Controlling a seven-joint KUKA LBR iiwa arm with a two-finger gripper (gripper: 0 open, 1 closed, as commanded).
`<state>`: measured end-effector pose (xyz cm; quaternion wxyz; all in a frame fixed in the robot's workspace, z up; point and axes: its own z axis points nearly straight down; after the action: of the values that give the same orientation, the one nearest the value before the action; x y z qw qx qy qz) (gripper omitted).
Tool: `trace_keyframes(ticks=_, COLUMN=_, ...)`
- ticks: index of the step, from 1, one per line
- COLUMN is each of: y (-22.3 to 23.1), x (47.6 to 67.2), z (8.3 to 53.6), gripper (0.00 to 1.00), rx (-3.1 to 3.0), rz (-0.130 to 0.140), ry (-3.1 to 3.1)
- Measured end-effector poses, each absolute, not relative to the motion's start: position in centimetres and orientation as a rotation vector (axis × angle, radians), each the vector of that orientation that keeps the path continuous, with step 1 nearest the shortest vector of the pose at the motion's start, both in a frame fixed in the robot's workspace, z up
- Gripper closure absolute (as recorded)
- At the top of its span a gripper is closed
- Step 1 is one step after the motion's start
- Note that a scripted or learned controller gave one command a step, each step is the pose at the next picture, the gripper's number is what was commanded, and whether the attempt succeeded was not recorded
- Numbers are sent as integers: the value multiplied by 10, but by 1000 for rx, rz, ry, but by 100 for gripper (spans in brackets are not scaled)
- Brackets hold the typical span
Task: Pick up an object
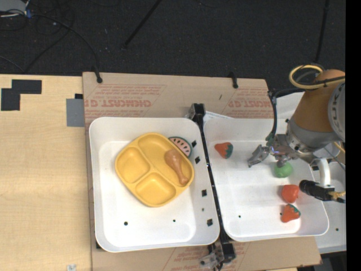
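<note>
Gripper (269, 155), fingers seemingly spread and holding nothing, hovered beside the green object (283, 169); a descent off-centre risked nudging it away ungrasped.

Even overhead light, moderately bright. White bins (148, 239) slightly blown out, mild glare on the floor left of the claw (260, 156). Shadows soft and short, hugging objects. Background above the bench (39, 179) nearly black, cables barely readable. Overall soft and low-res; claw edges fuzzy, cardboard print legible but smeared. No obvious edge distortion.
</note>
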<state>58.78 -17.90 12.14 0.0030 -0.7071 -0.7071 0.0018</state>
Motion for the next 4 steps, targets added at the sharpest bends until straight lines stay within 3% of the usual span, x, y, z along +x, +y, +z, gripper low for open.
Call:
trace_keyframes(ticks=1, y=-177, x=588, z=86, gripper=0, rx=-2218, rz=2, ry=-2218)
trace_keyframes(ticks=2, y=-178, x=588, z=97, gripper=100, rx=-2220, rz=3, ry=-2217)
trace_keyframes(ticks=4, y=-171, x=590, z=219, gripper=100, rx=-2221, rz=-2, ry=-2226)
